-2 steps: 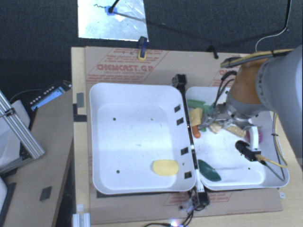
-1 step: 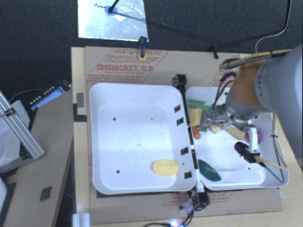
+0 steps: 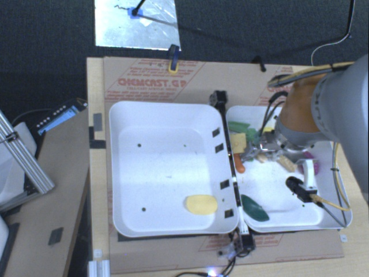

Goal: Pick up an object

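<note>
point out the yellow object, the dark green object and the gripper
yellow object [image 3: 201,204]: camera view, middle of its top face, left bin
dark green object [image 3: 255,208]: camera view, middle of its body, right bin
gripper [image 3: 252,153]: camera view, at its metal tip over the right bin

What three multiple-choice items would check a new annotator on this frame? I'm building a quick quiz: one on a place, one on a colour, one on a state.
1. Where does the yellow object lie?
A. In the left bin
B. In the right bin
C. On the cardboard

2. What colour is the object by the right bin's near-left corner?
A. Red
B. Dark green
C. White

3. Where is the tool now?
A. Over the left bin
B. Above the cardboard
C. Low in the right bin among the objects

Key: 1 A, it rests near that bin's front wall. 2 B, it reads dark green against the white. 3 C, the arm reaches down into the right bin.
</note>
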`<state>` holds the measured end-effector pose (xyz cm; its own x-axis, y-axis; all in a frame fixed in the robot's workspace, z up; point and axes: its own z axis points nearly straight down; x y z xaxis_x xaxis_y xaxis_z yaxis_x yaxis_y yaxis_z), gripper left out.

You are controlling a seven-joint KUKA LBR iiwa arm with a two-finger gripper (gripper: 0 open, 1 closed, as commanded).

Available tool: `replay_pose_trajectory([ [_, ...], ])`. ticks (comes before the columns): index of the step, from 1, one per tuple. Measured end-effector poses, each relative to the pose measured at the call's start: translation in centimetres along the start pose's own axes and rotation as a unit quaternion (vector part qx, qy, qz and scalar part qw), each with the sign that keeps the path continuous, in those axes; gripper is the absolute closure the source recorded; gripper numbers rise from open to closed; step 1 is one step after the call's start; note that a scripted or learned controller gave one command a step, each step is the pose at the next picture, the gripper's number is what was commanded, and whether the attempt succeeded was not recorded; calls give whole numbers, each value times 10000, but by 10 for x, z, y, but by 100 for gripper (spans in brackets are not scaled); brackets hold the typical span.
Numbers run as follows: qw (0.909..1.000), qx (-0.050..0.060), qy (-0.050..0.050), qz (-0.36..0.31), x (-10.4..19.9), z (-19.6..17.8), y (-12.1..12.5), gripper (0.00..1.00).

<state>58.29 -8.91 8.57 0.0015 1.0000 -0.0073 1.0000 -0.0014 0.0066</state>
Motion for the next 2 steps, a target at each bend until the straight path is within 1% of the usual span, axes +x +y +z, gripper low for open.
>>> replay_pose_trajectory([
  [1, 10000, 14, 1, -16, 1, 0, 18, 0],
  [2, 10000, 36, 36, 2, -27, 2, -11, 0],
])
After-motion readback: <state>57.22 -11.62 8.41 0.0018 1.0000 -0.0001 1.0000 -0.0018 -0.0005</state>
